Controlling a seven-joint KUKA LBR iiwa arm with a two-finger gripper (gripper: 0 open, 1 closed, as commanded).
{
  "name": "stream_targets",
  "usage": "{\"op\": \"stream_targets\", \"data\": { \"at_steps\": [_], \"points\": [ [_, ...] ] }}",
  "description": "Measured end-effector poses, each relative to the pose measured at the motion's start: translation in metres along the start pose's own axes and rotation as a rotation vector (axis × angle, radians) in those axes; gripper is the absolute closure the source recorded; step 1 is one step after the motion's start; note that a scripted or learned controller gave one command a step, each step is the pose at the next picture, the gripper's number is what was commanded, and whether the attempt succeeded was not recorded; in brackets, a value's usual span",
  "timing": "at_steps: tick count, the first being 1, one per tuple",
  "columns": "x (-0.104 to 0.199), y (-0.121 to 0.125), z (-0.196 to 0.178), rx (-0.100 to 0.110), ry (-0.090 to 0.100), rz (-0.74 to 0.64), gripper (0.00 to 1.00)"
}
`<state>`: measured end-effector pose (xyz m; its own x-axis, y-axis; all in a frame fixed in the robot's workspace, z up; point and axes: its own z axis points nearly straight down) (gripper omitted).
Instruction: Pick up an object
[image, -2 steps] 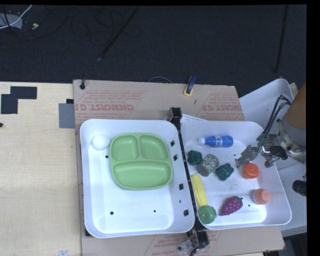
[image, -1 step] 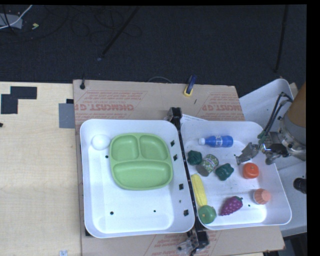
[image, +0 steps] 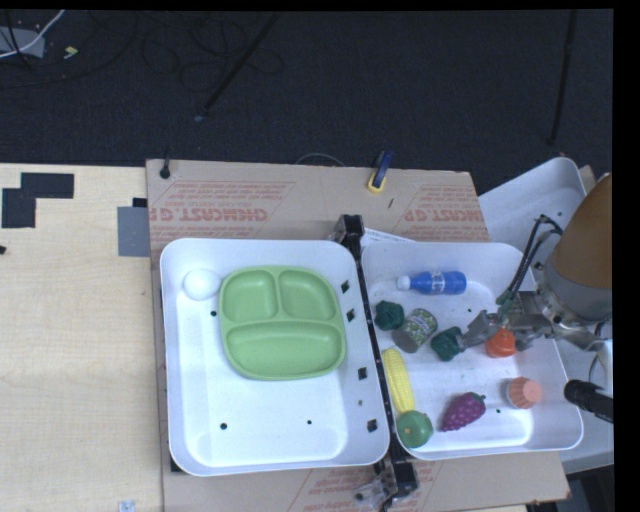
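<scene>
Above the right bin (image: 545, 435), jaws (image: 478, 330) hover beside an orange ball (image: 500, 345).

I see a pale wooden bench (image: 70, 340) with a brown cardboard sheet (image: 300, 205) laid flat on it; two shallow white bins sit side by side on the cardboard, the left bin (image: 200, 420) touching the right bin (image: 505, 435) along a black clamp strip

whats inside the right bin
In the right bin: blue bottle, corn, purple grapes, green apple, orange fruit, small can. The arm covers part of the far right side.
</scene>
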<state>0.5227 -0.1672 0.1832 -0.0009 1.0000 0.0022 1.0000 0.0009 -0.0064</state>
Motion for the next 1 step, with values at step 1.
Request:
{"op": "stream_targets", "data": {
  "at_steps": [1],
  "points": [
    [-0.0014, 0.0017, 0.0440, 0.000, 0.000, 0.000, 0.00]
  ]
}}
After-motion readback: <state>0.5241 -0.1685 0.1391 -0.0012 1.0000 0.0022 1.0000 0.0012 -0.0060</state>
